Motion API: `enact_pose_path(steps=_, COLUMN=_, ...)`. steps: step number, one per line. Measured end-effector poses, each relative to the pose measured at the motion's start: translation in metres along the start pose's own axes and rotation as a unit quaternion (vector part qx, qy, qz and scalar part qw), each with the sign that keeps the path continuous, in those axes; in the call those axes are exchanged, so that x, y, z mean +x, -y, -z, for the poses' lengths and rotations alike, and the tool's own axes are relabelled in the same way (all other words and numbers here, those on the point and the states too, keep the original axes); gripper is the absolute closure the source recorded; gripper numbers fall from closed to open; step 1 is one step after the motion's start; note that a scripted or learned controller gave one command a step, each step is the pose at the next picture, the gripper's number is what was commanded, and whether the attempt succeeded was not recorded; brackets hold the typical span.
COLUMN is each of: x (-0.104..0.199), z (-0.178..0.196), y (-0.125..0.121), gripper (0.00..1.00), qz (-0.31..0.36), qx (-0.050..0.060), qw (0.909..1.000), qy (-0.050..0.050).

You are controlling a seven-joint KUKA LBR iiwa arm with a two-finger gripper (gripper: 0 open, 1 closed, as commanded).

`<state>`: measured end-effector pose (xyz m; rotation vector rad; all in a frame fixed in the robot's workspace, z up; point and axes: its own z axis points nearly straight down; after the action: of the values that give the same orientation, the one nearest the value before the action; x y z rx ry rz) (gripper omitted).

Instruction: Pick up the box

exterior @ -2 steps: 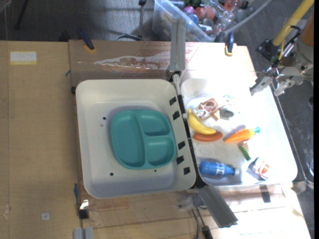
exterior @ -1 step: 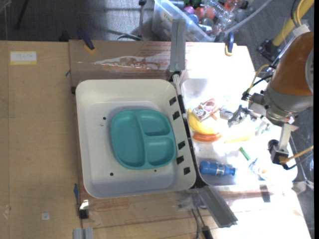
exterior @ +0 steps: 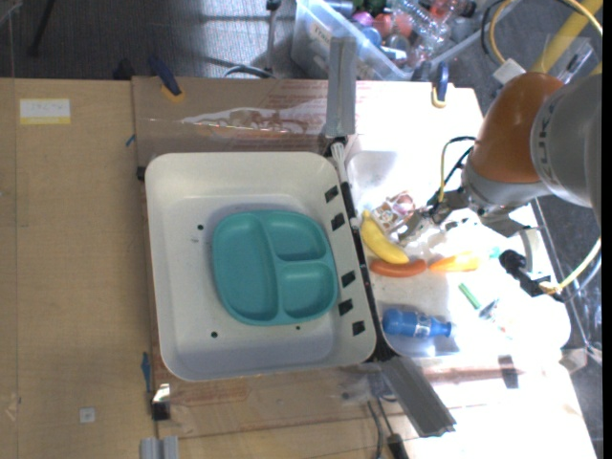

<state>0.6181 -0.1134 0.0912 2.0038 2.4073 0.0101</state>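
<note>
The box [exterior: 392, 207] is small, with a red and white print, and lies in the upper part of the right bin [exterior: 375, 168], which is washed out by glare. My gripper [exterior: 419, 226] is down in this bin, just right of and below the box, close to it or touching it. The grey arm with its orange band [exterior: 512, 132] reaches in from the right. Glare and the wrist hide how the gripper meets the box.
A yellow banana [exterior: 381, 242] and an orange carrot-like piece [exterior: 411, 267] lie just below the box. A blue bottle [exterior: 413, 326] and a green pen [exterior: 469, 295] lie nearer the front. The left bin [exterior: 191, 175] holds a teal divided plate [exterior: 273, 266].
</note>
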Motion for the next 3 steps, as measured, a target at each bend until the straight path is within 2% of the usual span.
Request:
enact_pose_path(steps=1, x=0.02, z=0.001, y=0.055, gripper=0.0, qz=-0.026, qx=-0.002, qw=0.9996, qy=0.001)
enact_pose_path(steps=2, x=-0.02, z=0.034, y=-0.031, gripper=0.0, qz=-0.03, qx=0.008, qw=0.9995, qy=-0.002)
enact_pose_path(steps=3, x=-0.016, z=0.0, y=0.014, gripper=0.0, qz=-0.019, qx=-0.001, qw=0.9998, qy=0.001)
